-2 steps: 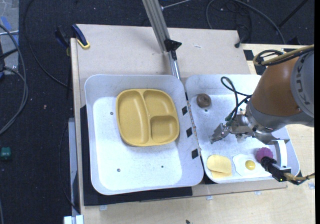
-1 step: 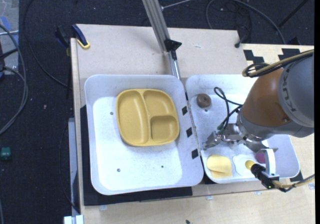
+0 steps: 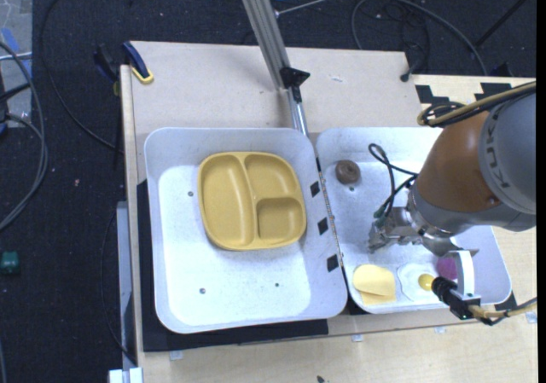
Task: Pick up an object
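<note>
In the right bin (image 3: pixel 358 147) lie several small items. A brown round piece (image 3: pixel 347 171) sits near the bin's back left. A pale yellow wedge (image 3: pixel 375 282) rests at the front left, and a white piece with a yellow centre (image 3: pixel 422 280) lies just right of it. A purple item (image 3: pixel 446 268) peeks out under the arm. My gripper (image 3: pixel 382 235) hangs low over the bin's middle, above and slightly behind the yellow wedge, with nothing visibly held. The arm's grey and orange body (image 3: pixel 473 172) covers the bin's right half.
The left bin (image 3: pixel 171 245) holds a yellow divided plate (image 3: pixel 252 200). A black cable (image 3: pixel 388 170) loops over the right bin near the gripper. A slanted metal pole (image 3: pixel 266 23) crosses the bench at the back. The raised bin walls meet between the two bins.
</note>
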Controlling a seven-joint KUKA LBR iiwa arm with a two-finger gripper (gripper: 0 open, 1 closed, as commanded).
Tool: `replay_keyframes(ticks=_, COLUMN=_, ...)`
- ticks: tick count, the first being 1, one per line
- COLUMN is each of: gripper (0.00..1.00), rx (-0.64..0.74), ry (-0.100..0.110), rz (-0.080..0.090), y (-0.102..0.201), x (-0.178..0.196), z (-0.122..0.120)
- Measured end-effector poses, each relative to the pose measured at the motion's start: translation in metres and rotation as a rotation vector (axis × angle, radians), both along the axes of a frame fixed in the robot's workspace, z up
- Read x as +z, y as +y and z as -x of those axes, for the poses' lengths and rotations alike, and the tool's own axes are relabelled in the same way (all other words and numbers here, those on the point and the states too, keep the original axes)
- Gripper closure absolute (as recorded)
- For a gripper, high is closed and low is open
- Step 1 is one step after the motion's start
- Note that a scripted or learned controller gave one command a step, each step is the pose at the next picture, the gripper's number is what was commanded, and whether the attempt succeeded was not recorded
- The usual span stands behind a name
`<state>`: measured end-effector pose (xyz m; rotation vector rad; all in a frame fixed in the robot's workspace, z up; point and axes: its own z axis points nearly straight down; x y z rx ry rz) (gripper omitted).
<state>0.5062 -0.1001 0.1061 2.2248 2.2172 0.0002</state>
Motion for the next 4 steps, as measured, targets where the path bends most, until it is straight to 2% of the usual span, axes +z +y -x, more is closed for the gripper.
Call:
replay_keyframes(ticks=1, gripper=1.00, rx=0.005, ry=-0.005, rz=0.001, y=-0.005, x=0.062, z=-0.002)
replay_keyframes(ticks=2, gripper=1.00, rx=0.004, ry=0.000, rz=0.000, y=0.001, x=0.104, z=-0.003)
replay_keyframes(ticks=3, gripper=1.00, rx=0.004, ry=0.000, rz=0.000, y=0.001, x=0.104, z=-0.003)
replay_keyframes(ticks=4, gripper=1.00, rx=0.011, ry=0.002, rz=-0.002, y=0.058, x=0.099, z=0.000)
